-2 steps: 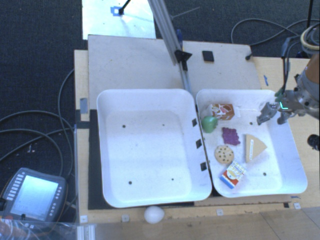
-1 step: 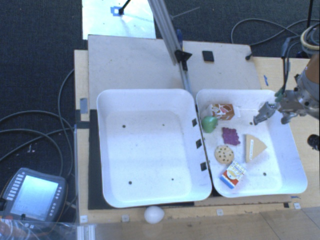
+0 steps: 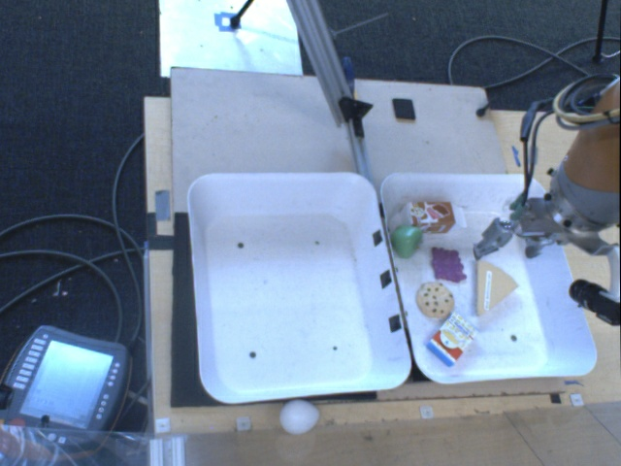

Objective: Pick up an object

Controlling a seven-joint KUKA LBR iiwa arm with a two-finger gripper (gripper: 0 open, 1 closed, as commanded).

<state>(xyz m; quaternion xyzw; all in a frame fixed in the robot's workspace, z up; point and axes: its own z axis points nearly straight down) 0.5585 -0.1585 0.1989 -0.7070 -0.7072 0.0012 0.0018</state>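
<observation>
White plastic forms two shallow bins that stand side by side on the desk (image 3: 262, 115). In the camera view, the left bin (image 3: 209, 197) has only small dark marks on its floor. The right bin (image 3: 572, 343) holds several small things. A brown and red packet (image 3: 433, 216) lies near the far wall, and a green pear (image 3: 407, 240) touches it on the left side. A purple piece (image 3: 447, 263) lies below them, then a round cookie (image 3: 435, 300). A small red and white carton (image 3: 451, 339) lies near the front wall. A pale yellow wedge of cheese (image 3: 493, 285) lies to the right of the cookie.

The arm (image 3: 587, 178) reaches in from the right, and its jaws (image 3: 505, 238) hang just above the cheese wedge. They look spread apart, with nothing between the fingers. A white egg (image 3: 299, 416) lies on the desk in front of the left bin. A screen device (image 3: 63, 375) lies on the floor at the lower left.
</observation>
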